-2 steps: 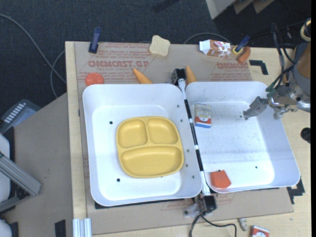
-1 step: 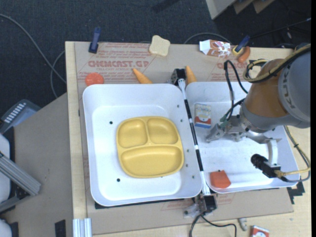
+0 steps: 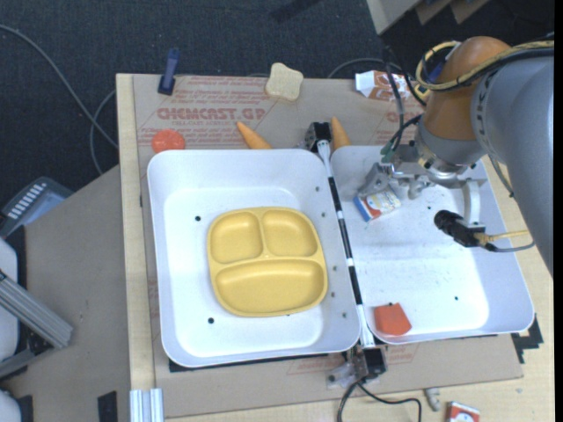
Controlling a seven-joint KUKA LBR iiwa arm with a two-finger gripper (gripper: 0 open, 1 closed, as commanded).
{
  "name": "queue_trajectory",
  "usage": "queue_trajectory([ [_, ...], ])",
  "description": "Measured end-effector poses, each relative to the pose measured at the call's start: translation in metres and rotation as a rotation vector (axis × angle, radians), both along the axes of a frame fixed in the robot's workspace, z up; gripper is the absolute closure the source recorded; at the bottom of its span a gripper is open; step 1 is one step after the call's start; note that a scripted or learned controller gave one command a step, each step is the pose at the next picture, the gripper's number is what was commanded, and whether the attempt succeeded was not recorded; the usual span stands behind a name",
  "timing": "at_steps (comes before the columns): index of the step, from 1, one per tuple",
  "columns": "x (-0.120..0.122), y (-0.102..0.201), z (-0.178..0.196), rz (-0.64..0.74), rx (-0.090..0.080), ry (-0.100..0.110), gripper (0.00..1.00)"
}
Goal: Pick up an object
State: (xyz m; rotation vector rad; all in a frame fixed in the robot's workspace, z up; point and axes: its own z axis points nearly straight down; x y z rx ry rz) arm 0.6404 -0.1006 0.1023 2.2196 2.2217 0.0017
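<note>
**End effector low over a small carton in the right bin**

The end effector (image 3: 393,181) is at the far left part of the right bin (image 3: 493,315), just above a small carton (image 3: 376,205). I cannot tell how it is set or if it has the carton. The carton looks light, stiff and easy to dent; its two flat sides seem best to hold. Its upper edge is hidden under the metal parts. An orange block (image 3: 392,319) lies near the front rim.

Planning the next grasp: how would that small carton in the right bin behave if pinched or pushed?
The carton looks like thin printed card, so it probably weighs little and may crush under a firm pinch. It lies tilted on the smooth bin floor, so a push would likely slide or spin it rather than roll it.
</note>
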Motion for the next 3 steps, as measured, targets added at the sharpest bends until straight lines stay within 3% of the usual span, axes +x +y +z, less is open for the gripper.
queue_trajectory([
  [1, 0.015, -0.035, -0.013, 0.000, 0.000, -0.008, 0.00],
  [2, 0.004, 0.005, -0.013, 0.000, -0.001, -0.008, 0.00],
  [3, 0.029, -0.011, -0.013, 0.001, 0.000, -0.007, 0.00],
])
